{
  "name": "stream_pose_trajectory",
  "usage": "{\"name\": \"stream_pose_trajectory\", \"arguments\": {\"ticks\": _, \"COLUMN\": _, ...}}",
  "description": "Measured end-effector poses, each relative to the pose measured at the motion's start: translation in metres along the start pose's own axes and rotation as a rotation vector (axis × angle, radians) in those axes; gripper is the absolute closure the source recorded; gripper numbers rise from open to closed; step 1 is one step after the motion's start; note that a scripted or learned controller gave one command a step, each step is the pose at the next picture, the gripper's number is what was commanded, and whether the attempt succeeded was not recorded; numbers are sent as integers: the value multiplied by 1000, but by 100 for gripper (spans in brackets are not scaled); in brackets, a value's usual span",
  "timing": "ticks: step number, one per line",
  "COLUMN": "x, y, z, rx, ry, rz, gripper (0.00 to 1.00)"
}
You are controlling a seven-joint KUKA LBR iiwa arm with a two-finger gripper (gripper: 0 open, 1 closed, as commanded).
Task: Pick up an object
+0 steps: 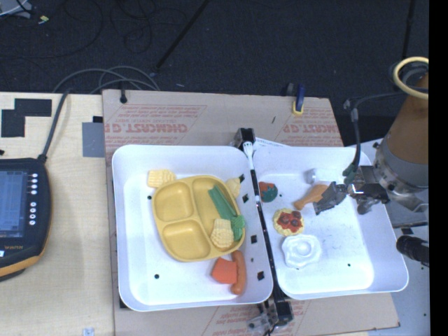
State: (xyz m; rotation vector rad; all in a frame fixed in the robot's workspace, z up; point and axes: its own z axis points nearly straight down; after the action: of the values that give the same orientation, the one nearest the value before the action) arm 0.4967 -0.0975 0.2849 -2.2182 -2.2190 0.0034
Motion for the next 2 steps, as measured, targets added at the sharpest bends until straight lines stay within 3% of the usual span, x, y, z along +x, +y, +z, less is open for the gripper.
{"name": "stream_pose_trajectory", "arguments": {"ticks": 1, "x": -7, "y": -21, "z": -133, "rx": -17, "ry": -4, "rz": 1, "gripper": 0}}
{"name": "stream_pose_trajectory", "arguments": {"ticks": 2, "x": -7, "y": -21, "z": -135, "rx": -1, "ry": -1, "rz": 0, "gripper": 100}}
